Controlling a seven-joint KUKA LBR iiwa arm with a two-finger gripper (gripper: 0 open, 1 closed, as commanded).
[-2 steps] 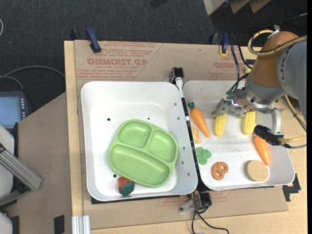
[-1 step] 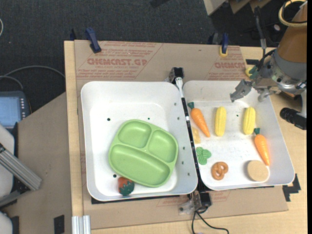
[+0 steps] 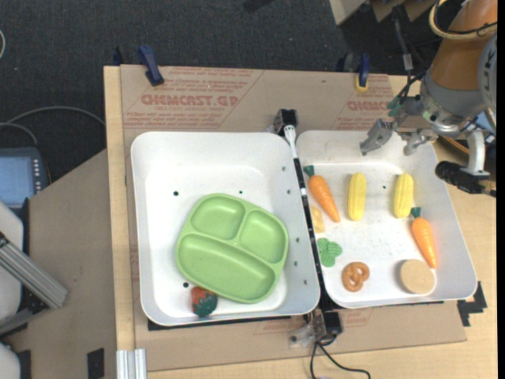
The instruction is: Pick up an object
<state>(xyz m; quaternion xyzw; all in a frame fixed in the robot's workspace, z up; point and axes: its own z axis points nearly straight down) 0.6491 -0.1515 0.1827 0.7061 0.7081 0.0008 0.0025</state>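
My gripper (image 3: 397,136) hangs over the far edge of the right bin (image 3: 454,279), fingers spread apart, nothing between them. Just nearer the camera than the fingers: two corn cobs, one (image 3: 357,196) mid-bin, one (image 3: 403,194) to its right, both upright and apart. A carrot (image 3: 323,197) lies left of the first cob, close to the left wall. A second carrot (image 3: 424,240) sits below the right cob, tip toward the near-right corner. A round tan piece (image 3: 416,275) is just beside that carrot's end. A pretzel (image 3: 355,275) is left of it, a green leafy bit (image 3: 329,250) near the left wall. Bare white floor shows between cobs and pretzel. The left bin (image 3: 150,235) holds a green divided plate (image 3: 231,248), with a red-and-green piece (image 3: 203,302) touching its near rim. Cardboard (image 3: 189,93) lies under both bins.
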